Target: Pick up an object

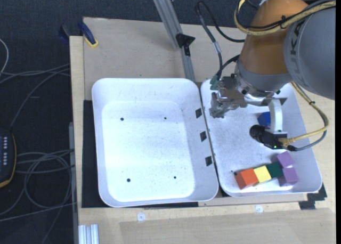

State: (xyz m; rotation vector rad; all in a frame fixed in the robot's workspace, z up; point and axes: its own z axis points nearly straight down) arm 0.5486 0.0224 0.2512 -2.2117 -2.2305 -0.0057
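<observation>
Overhead, seen at a slant: two shallow white bins side by side on a tan counter point(133, 51). Left bin point(106, 91) bare white inside, dotted with a few small dark marks. Right bin point(311, 179) under the grey arm point(314, 51) with its orange band point(269, 30), reaching in from the right. Jaws point(217, 111) hanging low over the far left part of the right bin, just beside the shared wall; open or closed, cannot tell from this angle. Nothing visibly between them. Near the right bin's front edge, a row of blocks point(261, 175), orange, yellow and green, touching a purple block point(287, 167) at its right end. Blue object point(265, 119) partly hidden behind the wrist. Loose cables point(32, 157) left of the counter.
</observation>
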